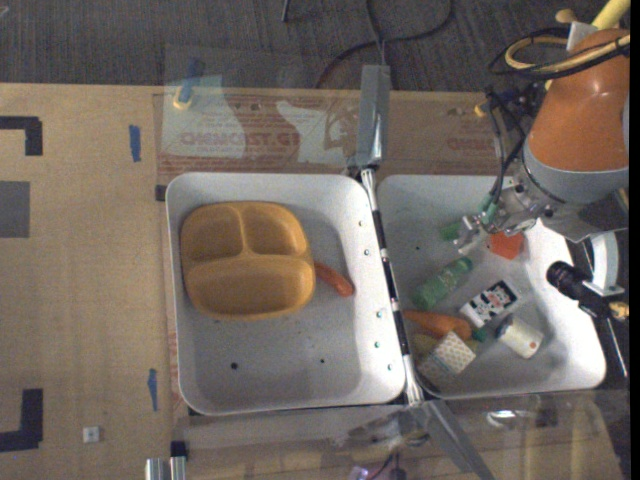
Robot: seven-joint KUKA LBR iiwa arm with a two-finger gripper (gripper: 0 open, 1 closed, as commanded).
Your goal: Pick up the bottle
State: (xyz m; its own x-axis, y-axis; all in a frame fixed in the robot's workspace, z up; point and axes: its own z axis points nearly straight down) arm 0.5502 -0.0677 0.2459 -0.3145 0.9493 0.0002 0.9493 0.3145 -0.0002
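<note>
A small green bottle (443, 282) lies on its side in the right bin (585, 368), slanting from lower left to upper right. My gripper (473, 230) hangs over the upper middle of that bin, a little up and to the right of the bottle and apart from it. Nothing shows in its grasp. The grey arm with its orange band (580, 118) comes in from the upper right.
The right bin also holds a red piece (507, 245), a black-and-white box (492, 303), a carrot (437, 321), a white cylinder (521, 338) and a checkered packet (450, 355). In the left bin (290, 378) sit a yellow divided plate (246, 258) and an orange piece (334, 280).
</note>
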